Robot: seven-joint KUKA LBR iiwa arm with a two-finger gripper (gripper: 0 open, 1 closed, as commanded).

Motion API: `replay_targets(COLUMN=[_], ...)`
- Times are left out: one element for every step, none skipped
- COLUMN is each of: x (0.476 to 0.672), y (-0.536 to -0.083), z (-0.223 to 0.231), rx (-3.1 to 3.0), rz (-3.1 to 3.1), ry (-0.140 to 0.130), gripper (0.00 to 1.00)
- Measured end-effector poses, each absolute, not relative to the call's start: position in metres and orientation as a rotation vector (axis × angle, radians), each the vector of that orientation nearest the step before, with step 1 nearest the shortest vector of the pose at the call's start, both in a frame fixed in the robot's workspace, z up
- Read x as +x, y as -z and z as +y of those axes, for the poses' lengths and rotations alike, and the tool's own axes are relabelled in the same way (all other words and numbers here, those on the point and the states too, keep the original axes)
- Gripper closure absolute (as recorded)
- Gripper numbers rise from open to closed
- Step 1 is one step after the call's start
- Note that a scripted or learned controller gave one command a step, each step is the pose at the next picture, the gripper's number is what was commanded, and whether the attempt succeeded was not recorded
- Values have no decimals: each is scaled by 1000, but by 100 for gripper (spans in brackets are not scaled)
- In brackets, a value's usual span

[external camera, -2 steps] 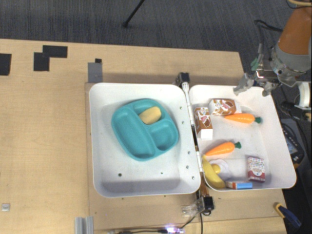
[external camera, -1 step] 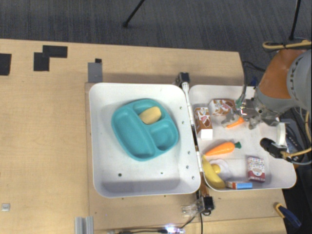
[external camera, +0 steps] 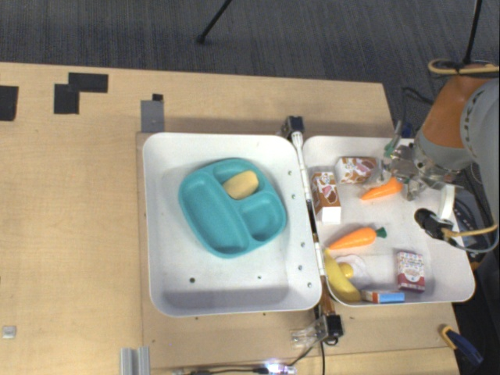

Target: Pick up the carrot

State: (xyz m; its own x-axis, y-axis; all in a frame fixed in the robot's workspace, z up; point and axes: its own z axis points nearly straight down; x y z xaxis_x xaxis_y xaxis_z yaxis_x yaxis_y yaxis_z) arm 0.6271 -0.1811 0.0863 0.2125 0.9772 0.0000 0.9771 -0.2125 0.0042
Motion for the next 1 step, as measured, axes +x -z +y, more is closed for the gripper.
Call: replay_targets(x=[630], y=[-99], z=[-180], rx=[2431], rz=[1976], ry=[-10], gripper=[100])
